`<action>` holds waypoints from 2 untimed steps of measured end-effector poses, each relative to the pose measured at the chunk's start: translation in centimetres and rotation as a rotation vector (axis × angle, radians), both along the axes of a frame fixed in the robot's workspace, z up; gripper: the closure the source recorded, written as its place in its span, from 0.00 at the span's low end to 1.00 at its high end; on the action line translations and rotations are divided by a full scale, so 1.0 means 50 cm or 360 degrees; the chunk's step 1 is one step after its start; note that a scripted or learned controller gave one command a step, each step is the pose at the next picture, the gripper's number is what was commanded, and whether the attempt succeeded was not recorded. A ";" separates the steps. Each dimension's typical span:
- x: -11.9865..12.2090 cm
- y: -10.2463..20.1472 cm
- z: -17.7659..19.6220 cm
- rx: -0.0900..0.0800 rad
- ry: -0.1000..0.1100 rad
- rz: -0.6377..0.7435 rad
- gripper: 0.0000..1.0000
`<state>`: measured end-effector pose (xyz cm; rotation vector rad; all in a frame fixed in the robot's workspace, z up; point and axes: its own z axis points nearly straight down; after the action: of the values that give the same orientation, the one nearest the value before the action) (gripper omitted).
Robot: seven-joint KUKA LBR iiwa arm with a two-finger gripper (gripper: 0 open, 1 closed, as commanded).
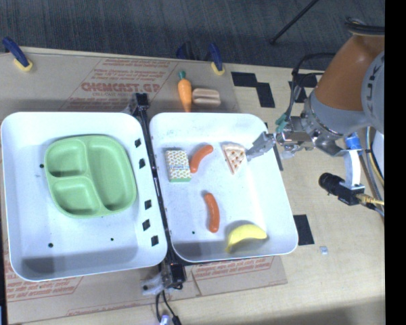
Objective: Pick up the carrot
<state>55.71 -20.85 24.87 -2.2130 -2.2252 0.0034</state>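
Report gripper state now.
Gripper: fingers' state cannot be told; it hovers at the right bin's right rim, far from the carrot.

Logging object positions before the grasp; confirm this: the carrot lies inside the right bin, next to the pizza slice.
Not right. The carrot lies outside the right bin, on the cardboard behind its far rim, beside a hot dog bun, as the camera view shows. The pizza slice is inside the bin.

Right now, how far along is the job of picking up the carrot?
Nothing looks done yet. The carrot lies on the bench behind the right bin, beside a small bun. The claw is at that bin's right rim, away from the carrot. Reaching, gripping and lifting remain.
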 end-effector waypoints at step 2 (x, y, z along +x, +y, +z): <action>0.071 0.159 -0.292 -0.0002 -0.0002 -0.0346 0.00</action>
<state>59.26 -12.90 10.25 -2.4426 -1.9729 0.0023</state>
